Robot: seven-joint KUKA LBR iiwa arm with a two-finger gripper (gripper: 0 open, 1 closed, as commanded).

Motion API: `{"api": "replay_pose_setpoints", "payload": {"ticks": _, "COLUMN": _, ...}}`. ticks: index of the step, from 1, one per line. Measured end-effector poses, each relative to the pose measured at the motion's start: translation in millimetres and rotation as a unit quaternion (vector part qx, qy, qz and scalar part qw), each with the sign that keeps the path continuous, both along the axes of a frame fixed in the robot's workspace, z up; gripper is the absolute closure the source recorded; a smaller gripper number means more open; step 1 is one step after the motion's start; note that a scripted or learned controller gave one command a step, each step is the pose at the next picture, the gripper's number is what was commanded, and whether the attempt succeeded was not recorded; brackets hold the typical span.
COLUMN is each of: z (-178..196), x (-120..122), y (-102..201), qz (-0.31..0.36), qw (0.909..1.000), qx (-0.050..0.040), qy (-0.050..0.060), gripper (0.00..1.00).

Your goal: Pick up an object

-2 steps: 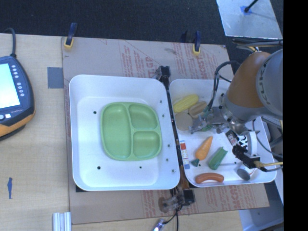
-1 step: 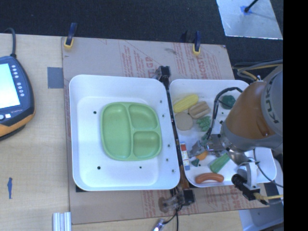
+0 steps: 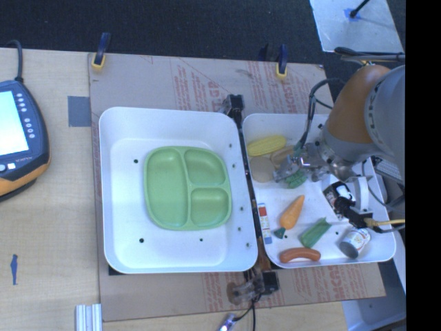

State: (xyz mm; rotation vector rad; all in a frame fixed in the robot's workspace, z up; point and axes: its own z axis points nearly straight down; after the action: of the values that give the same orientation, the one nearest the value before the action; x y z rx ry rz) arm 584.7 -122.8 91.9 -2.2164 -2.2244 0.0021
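Camera view, near edge first: right bin [image 3: 386,252], shallow glossy white plastic with rounded corners, holds a smooth reddish-orange sausage [image 3: 300,255] lying flat against the front wall. Just right of it, a small metal can [image 3: 354,242] with a paper label, tipped on its side. Green flat wedge-shaped piece [image 3: 314,232] sits between the two, slightly farther in. Tapered orange carrot [image 3: 292,212] with a matte skin lies mid-bin, point toward the front. Left bin [image 3: 110,185] carries a pale green moulded tray [image 3: 187,187], three compartments, rounded square. Farther back in the right bin: the gripper [image 3: 295,172], metallic, low over a small dark green item [image 3: 295,181] and a clear cup-like shape [image 3: 263,169]; cannot tell how its fingers stand or whether it has anything. Yellow ribbed corn cob [image 3: 267,145] lies at the back wall. Bins rest on brown cardboard [image 3: 186,81] clamped to the wooden tabletop [image 3: 41,254]. Orange-edged pendant [image 3: 19,138] at far left.
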Motion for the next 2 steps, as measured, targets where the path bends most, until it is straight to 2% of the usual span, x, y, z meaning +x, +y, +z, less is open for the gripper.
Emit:
{"api": "replay_pose_setpoints", "payload": {"ticks": 1, "z": -0.6, "x": -70.0, "y": -11.2, "qz": 0.001, "qw": 1.0, "qx": 0.0001, "qy": 0.001, "gripper": 0.0}}
{"api": "replay_pose_setpoints", "payload": {"ticks": 2, "z": -0.6, "x": -85.7, "y": 20.7, "qz": 0.002, "qw": 1.0, "qx": 0.0005, "qy": 0.002, "gripper": 0.0}}
